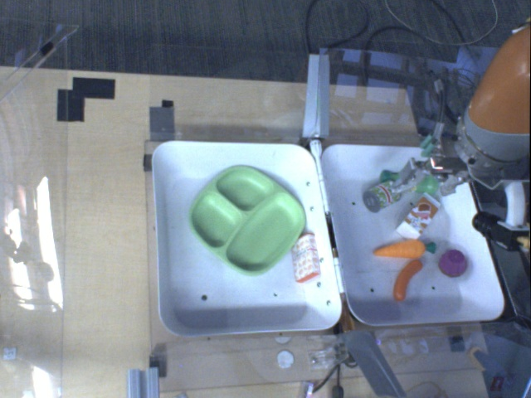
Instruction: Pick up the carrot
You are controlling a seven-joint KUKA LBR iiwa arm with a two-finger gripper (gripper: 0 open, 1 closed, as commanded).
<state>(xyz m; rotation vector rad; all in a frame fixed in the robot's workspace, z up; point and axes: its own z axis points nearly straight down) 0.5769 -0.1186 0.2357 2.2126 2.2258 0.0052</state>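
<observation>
The tabletop (99,222) carries two bins. In the right bin (357,297) the arm (502,89) hangs at the far edge. Its claw (440,166) is cluttered; open or clenched, I cannot tell. The carrot (400,250) lies untouched mid-bin, so the pick seems not yet done.

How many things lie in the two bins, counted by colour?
Green: 2, the plate and the bottle
Orange: 2, the carrot and the sausage
White and red: 2, the can and the carton
Purple: 1, the ball
Total: 7
</observation>
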